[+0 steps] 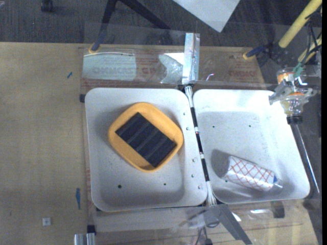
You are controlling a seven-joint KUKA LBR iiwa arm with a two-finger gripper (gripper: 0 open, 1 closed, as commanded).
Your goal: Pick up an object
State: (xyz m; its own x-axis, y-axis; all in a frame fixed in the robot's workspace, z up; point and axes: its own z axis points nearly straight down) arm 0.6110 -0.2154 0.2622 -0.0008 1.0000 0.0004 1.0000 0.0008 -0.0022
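Left bin [97, 188]: yellow dark-ribbed pad [145, 136] lies flat, centre; right bin [245, 111]: red-checked cone [249, 173] on its side, near front; gripper [292, 97] at far-right rim, grip state indiscernible; cone may roll away under contact.

Office chair base [110, 1] and white sheet [204, 1] on dark carpet behind bench [36, 137].

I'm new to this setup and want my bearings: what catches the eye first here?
The orange pad with the dark ribbed panel, lying askew in the left bin. Next, the white cone with a red lattice print, on its side in the right bin, near its front edge.
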